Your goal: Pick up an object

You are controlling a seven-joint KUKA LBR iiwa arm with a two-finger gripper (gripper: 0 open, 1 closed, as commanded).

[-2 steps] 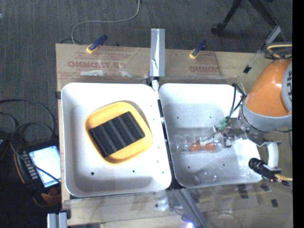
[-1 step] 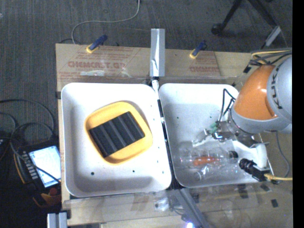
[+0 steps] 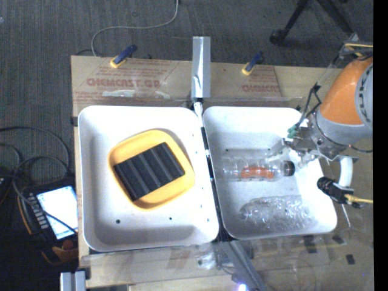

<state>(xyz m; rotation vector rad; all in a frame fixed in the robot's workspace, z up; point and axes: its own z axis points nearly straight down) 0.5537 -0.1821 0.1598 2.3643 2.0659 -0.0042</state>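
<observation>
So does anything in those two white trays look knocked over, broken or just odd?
Nothing looks broken or spilled. The clear plastic bottle with an orange label lies on its side in the right white bin, beside a crumpled clear plastic piece. The yellow tray with black ridged insert sits skewed in the left white bin.

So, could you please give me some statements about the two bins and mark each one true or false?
1. The yellow tray lies in the left bin. True.
2. A clear bottle lies in the right bin. True.
3. The yellow tray holds a red ball. False: it has a black ribbed insert.
4. The end effector is over the left bin. False: it is over the right bin, near the bottle's cap.
5. A crumpled clear plastic item lies nearer the front than the bottle. True.
</observation>
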